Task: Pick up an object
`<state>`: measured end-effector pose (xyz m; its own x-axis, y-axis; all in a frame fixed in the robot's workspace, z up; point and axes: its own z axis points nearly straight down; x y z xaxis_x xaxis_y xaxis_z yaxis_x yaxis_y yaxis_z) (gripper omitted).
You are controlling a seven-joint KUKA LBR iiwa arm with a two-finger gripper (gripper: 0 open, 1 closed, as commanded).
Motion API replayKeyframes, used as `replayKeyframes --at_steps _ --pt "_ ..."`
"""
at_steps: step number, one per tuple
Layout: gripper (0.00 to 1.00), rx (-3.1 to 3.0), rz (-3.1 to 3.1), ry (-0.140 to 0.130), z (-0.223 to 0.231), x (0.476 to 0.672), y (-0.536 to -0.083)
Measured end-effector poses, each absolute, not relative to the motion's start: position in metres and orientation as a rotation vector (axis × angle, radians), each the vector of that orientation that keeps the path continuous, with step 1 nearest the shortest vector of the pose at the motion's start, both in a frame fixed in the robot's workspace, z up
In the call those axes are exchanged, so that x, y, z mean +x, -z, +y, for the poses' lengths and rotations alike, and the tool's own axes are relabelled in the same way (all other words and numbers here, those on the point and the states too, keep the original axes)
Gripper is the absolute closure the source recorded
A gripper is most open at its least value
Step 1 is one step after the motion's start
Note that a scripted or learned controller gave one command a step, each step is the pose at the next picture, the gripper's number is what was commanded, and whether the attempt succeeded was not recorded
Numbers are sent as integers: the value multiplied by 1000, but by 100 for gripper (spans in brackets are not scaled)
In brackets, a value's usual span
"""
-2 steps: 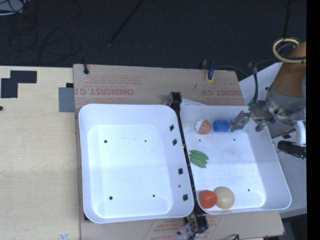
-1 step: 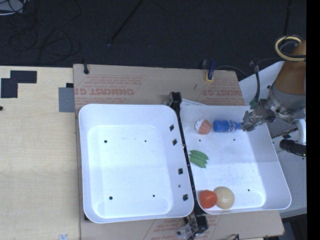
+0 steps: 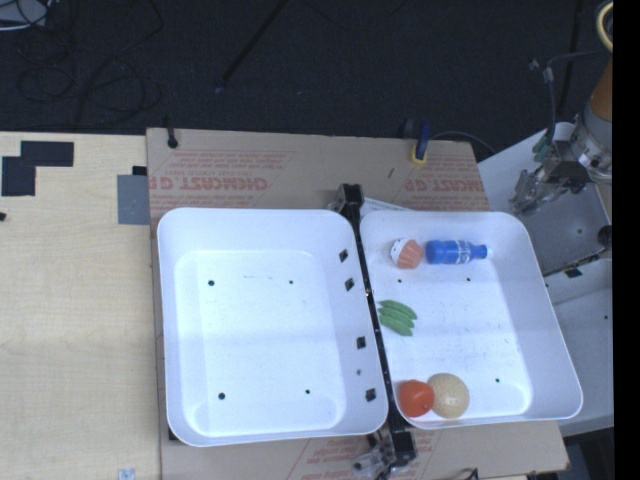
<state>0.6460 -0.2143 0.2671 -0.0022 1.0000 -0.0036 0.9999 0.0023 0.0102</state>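
Camera view: the grey arm with the orange band sits at the far right, beyond the right-hand shallow white plastic bin point(image 3: 555, 368), and is parked off the bins, likely so the overhead camera gets an unobstructed look at the contents before a pick. The claw point(image 3: 540, 183) hangs just outside that bin's back-right corner; whether it is spread or closed cannot be told at this size, and nothing is visible in it.

Landmark: the black divider strip point(image 3: 365, 298) where the two bins meet.

Right bin holds every candidate:
- small orange-and-white rounded toy point(image 3: 406, 254), just right of the divider, near the back wall
- blue plastic bottle lying on its side point(image 3: 455, 252), touching or nearly touching that toy, further from the divider
- green pod-like piece point(image 3: 397, 316), just right of the divider, mid-bin
- red-orange ball point(image 3: 416, 398) and pale cream ball point(image 3: 449, 395), side by side and touching, near the front wall and right of the divider

The left-hand white bin point(image 3: 165, 318), left of the divider, looks like the drop side.

Judgement: pick not yet begun. The green piece sits apart from the others, so it is the cleanest target; the paired items risk a nudge.
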Motion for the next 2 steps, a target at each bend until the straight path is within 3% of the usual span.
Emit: replayKeyframes --at_steps 1,2 --pt "100 2225 2234 6 -149 603 -201" --pt "100 2215 2225 -1 -158 646 -212"
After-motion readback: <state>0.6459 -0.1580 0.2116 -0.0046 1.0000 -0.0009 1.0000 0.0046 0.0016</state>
